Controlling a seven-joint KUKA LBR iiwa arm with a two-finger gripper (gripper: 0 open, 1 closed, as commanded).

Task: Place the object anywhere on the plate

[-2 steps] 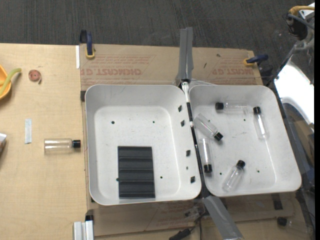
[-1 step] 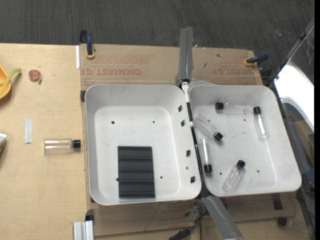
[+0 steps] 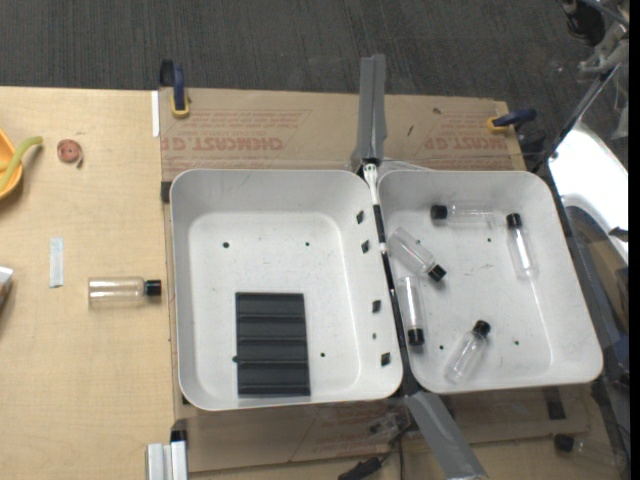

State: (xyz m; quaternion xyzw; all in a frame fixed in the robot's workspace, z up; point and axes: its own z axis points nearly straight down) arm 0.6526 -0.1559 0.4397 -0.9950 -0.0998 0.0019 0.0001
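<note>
A dark ribbed rectangular plate (image 3: 271, 345) lies flat in the left white bin (image 3: 200, 268), near its front wall. Several clear vials with black caps lie in the right bin (image 3: 560, 268). One vial (image 3: 465, 211) lies crosswise at the back and another (image 3: 519, 246) points front to back near the right wall. A third vial (image 3: 415, 253) lies slanted by the left wall, with a vial (image 3: 410, 308) just in front of it. The last vial (image 3: 464, 353) lies tilted at the front. Part of the arm (image 3: 598, 13) shows at the top right corner, well above and behind the bins.
One more clear vial (image 3: 118, 288) lies on the wooden bench left of the bins. A yellow object (image 3: 10, 163), a small red disc (image 3: 68, 150) and a pale strip (image 3: 56, 263) sit farther left. Clamps (image 3: 175, 88) (image 3: 510, 120) hold the cardboard behind the bins.
</note>
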